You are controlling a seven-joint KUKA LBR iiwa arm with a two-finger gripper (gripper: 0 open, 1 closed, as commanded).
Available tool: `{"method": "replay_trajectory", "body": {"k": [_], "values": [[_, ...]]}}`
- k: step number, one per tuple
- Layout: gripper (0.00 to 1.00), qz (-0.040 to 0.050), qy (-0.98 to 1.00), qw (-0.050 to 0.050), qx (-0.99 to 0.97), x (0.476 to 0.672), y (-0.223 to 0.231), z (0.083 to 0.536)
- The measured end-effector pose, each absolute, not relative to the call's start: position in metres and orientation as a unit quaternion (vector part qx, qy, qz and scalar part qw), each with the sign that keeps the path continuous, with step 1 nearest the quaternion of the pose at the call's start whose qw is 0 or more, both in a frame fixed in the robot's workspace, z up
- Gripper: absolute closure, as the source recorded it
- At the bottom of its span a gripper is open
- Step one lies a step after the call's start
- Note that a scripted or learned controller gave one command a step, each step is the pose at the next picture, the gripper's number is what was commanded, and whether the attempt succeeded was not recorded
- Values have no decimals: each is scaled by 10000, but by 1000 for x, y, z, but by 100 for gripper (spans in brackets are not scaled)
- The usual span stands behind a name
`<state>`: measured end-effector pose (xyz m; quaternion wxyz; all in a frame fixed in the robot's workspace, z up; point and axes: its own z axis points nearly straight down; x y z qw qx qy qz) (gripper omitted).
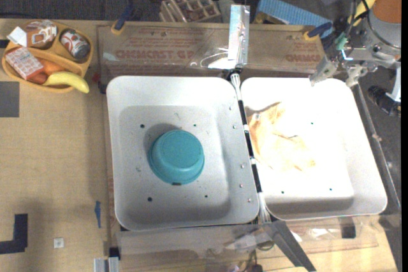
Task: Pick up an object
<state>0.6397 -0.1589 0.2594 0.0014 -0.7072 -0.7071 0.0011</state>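
Item one, nearest my camera: the bench's front edge, where a grey bracket [290, 248] juts out under the seam between the two bins. I cannot make out its purpose.

Item two: the left bin [127, 95], shallow and white. On its floor, slightly left of centre, sits a teal bowl [177, 157], apparently upside down with its base facing up. It is the sole loose object I see in either bin, so I take it as the thing to pick up. Nothing touches it.

Item three: the right bin [363, 191], touching the left along a shared rim. Its floor carries an orange-brown stain or a thin crumpled film [280, 140]; I cannot say which.

Item four, at the far right corner of that bin: the gripper [336, 74], hanging above the rim with two thin prongs pointing down. At this slant and distance I cannot tell whether they are spread or pressed together. I see nothing between them.

Item five, farther back: a cardboard panel [169, 51] behind the bins, a yellow tray of toy food with a banana [44, 60] at far left, and clutter on the dark floor beyond.

Progress, as I judge it: nothing lifted. Left to do: cross to the bowl, descend, grasp, raise. The arm itself is mostly cut off at the right.
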Motion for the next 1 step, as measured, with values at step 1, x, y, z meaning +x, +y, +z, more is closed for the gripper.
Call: {"method": "replay_trajectory", "body": {"k": [1], "values": [[100,15,-7072,8,-7070,642,-159,267]]}}
